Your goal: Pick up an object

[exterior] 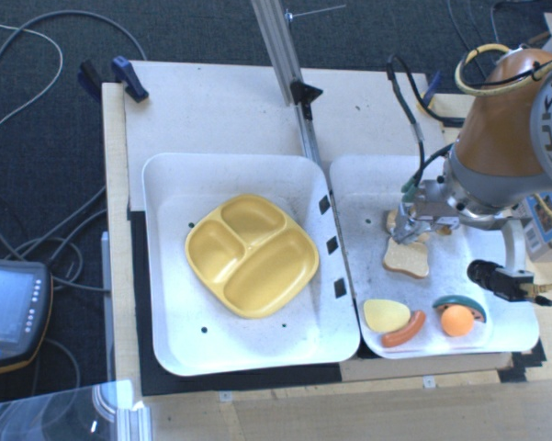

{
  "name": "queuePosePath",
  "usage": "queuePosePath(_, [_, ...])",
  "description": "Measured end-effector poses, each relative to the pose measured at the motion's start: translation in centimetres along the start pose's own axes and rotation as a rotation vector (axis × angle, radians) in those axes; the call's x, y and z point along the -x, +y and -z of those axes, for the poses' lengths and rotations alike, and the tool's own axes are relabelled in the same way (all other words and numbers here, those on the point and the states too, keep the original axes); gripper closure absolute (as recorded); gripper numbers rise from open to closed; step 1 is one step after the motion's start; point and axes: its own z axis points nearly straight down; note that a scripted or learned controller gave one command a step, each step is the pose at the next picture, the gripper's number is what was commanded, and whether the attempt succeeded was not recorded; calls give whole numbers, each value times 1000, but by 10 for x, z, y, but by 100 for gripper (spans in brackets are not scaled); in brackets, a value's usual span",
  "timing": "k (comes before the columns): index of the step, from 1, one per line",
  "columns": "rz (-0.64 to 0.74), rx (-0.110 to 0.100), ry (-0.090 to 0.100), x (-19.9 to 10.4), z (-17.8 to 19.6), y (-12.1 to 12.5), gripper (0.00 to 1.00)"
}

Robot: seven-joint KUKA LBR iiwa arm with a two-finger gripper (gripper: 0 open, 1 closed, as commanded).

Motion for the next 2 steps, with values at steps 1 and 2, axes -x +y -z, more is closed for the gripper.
queuePosePath(1, [2,3,0,-64,1,10,100])
queuePosePath(2, [0,4,-1,-111,10,17,100])
